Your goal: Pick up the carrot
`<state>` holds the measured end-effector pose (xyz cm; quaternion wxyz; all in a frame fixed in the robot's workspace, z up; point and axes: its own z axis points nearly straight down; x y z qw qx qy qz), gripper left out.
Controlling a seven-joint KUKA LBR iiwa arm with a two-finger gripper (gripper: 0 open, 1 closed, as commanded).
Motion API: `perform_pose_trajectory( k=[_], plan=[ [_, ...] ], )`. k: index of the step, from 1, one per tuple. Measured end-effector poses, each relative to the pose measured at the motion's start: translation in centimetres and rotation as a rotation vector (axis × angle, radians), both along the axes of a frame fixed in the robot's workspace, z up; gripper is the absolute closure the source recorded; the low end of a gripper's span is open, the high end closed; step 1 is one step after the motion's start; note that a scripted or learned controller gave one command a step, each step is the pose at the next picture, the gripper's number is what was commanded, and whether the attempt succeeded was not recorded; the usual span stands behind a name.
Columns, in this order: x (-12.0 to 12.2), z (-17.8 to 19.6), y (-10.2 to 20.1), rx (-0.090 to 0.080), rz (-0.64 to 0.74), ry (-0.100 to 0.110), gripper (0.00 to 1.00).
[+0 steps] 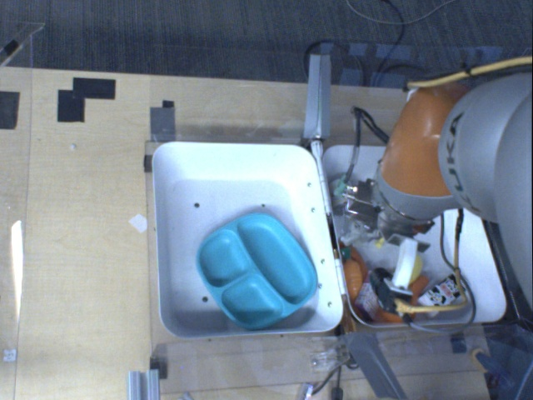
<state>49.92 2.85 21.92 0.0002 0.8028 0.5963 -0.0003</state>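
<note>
While the carrot lies in the right bin under the arm, nothing looks lifted yet.

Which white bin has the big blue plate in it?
The left bin holds the blue divided plate, lying flat by itself. The right bin instead has the arm reaching into a pile of small items, including the orange carrot.

A blue divided plate is lying in the left white bin, toward its near right corner. Black tape patches are sitting at the bench's far left edge.
</note>
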Motion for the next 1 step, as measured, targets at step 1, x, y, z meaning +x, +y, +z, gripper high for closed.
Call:
perform_pose_trajectory(
  k=[1],
  plan=[
    [0.00,0.00,0.00,0.000,0.001,0.000,0.00]
  ],
)
